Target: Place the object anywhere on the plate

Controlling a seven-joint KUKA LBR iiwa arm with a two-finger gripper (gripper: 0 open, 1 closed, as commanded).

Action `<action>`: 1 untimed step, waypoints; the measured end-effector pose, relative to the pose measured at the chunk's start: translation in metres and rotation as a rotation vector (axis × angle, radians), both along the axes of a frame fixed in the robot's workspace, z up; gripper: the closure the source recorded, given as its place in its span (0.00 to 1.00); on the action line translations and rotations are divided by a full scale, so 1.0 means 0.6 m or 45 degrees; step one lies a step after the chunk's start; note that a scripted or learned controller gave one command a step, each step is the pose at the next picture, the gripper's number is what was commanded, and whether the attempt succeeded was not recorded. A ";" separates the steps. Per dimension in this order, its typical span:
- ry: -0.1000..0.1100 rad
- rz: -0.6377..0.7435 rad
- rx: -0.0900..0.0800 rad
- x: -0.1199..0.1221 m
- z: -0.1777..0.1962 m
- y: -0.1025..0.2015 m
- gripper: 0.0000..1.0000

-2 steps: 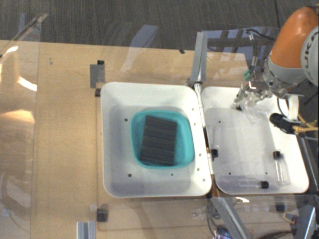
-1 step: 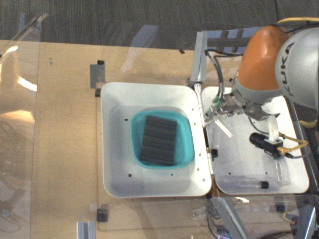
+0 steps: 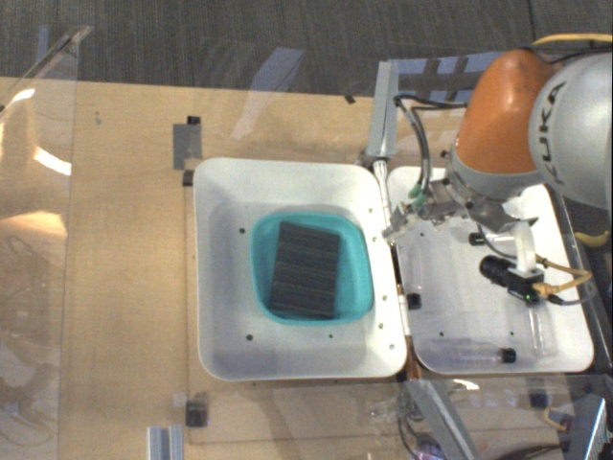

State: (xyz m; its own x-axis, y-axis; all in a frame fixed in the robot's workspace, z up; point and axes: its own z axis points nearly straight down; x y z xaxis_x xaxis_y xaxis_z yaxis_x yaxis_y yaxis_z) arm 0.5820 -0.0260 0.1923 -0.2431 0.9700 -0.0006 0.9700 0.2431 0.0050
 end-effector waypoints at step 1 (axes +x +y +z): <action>-0.006 -0.096 0.001 -0.003 0.120 0.073 0.00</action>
State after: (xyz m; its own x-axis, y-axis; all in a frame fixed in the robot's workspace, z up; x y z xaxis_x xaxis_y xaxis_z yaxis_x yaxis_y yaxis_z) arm 0.5802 0.0181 0.2642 -0.1695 0.9855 -0.0008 0.9855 0.1695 0.0101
